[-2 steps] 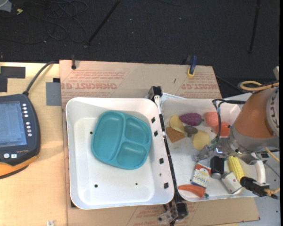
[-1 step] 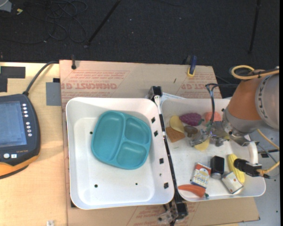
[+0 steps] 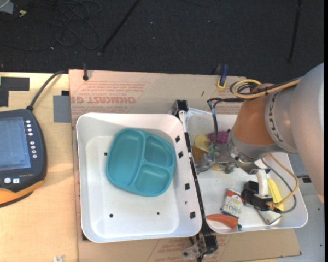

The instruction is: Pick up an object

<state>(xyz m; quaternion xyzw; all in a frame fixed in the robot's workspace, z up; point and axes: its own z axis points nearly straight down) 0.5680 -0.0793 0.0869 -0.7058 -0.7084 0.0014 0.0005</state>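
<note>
We see the gripper low in the right bin among clutter, reaching to grasp; fingers' state unclear.

We see a bench of pale wood, covered across its middle by a sheet of brown cardboard printed with red lettering. On that cardboard sit two shallow white bins side by side, touching along their inner walls: the left bin and the right bin. At the bench's left edge, off the cardboard, lies a grey teach pendant with a screen, its cable running toward the back.
</note>
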